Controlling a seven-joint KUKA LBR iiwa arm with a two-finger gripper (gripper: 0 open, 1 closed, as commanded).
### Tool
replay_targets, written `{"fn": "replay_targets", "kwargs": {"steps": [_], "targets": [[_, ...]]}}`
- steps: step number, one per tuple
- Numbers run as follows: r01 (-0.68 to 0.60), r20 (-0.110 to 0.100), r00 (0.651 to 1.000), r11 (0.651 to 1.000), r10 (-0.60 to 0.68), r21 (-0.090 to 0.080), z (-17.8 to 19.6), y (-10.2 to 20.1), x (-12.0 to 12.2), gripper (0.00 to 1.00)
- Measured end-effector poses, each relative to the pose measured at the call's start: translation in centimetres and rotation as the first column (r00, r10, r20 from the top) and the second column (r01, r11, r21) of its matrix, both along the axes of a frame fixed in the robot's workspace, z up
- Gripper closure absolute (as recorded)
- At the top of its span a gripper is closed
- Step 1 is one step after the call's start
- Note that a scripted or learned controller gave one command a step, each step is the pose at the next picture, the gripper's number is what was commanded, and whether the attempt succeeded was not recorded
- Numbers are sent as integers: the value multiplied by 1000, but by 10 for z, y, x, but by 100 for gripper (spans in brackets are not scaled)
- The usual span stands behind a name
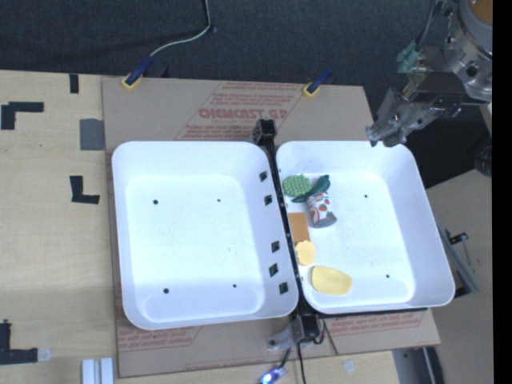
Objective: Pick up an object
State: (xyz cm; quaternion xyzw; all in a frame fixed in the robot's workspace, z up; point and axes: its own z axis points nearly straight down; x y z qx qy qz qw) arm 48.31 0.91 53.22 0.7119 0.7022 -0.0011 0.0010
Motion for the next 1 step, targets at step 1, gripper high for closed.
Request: {"fn": "replay_targets", "kwargs": {"steps": [1], "targets": [[-6,0,1000,1000,6,0,2,-79,22,100]]}}
